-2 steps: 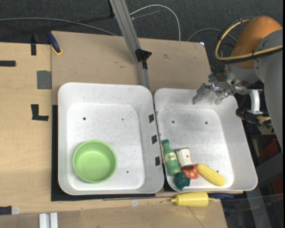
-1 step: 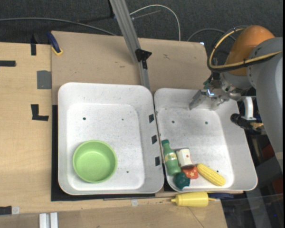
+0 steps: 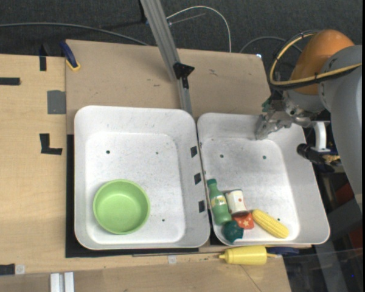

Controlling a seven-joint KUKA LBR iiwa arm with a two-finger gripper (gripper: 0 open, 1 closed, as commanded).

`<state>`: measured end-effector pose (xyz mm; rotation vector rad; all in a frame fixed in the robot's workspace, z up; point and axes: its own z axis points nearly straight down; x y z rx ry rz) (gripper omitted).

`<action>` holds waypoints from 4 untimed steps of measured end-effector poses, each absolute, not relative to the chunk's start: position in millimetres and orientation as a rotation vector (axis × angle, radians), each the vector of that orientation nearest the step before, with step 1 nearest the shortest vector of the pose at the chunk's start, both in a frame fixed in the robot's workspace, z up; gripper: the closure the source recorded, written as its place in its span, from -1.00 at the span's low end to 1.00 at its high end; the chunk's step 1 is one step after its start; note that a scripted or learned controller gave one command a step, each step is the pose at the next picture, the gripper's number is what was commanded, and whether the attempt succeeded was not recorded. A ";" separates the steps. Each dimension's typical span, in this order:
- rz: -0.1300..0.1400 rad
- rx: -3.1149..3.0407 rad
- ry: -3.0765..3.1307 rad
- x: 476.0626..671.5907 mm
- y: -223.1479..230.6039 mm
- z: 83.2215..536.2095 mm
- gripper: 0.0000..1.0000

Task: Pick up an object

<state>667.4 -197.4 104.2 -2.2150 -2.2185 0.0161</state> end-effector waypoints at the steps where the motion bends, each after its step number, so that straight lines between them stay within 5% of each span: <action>1: -0.002 -2.223 -2.226 663.2 -204.9 154.1 1.00; 3: -0.004 -2.224 -2.227 672.6 -208.6 252.6 1.00; 4: -0.001 -2.214 -2.227 662.7 -155.9 257.6 1.00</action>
